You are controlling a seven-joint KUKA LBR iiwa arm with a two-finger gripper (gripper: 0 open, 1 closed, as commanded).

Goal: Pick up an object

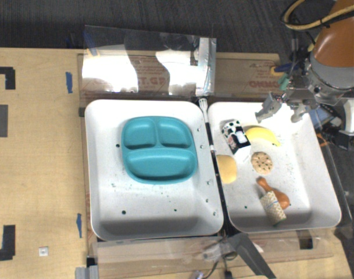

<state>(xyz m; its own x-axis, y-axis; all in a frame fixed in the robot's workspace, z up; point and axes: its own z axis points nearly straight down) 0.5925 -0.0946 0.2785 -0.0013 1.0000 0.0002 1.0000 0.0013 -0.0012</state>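
Where the arm (333, 51) enters at the far right, its upper part is cut off by the frame edge. Its gripper (281, 108) hangs over the far edge of the right bin (322, 173), fingers spread with nothing between them. Below lie a banana (263, 135), a black-and-white toy (235, 135) that may be a cow, a cookie (261, 163), a yellowish lump (226, 168) half hidden at the bin's left wall, and a bottle-like piece (272, 200). A teal tray (159, 150) fills the left bin (101, 196).

Right bin (316, 156): yellow banana (261, 135) lying at twelve o'clock; speckled cookie (261, 163) sitting centre; corn-dog toy (272, 200) slanting at six.
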